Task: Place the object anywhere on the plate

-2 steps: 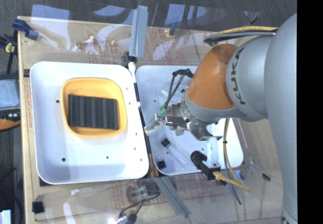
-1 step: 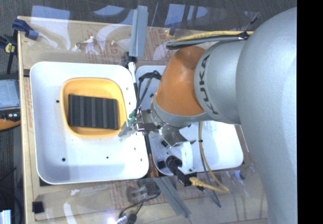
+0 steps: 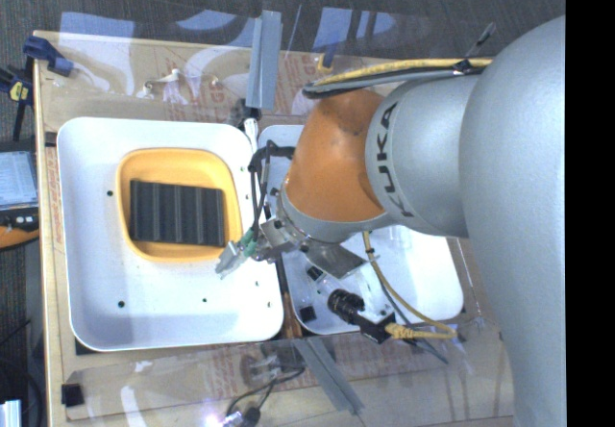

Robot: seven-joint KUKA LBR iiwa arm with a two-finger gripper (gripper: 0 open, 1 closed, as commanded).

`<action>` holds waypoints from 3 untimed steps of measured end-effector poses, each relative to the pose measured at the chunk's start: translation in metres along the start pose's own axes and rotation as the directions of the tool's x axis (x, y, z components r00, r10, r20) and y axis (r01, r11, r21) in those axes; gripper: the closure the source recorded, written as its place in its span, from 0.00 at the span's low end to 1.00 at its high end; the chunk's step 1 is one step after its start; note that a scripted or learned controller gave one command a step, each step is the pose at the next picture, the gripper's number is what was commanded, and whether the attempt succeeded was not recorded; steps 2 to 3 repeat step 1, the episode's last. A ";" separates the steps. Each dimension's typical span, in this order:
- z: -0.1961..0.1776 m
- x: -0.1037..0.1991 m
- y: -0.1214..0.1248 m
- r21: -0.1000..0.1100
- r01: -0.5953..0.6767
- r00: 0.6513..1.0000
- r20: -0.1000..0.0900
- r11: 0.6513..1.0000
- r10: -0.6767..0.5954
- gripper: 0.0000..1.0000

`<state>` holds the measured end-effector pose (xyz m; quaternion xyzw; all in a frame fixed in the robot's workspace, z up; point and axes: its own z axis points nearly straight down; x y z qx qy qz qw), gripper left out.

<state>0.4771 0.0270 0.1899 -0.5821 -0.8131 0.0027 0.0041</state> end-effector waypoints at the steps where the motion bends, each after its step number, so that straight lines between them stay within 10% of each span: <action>1: -0.015 -0.057 0.044 -0.006 0.149 0.989 0.005 0.989 -0.149 0.00; 3: -0.015 -0.057 0.044 -0.006 0.149 0.989 0.005 0.989 -0.149 0.00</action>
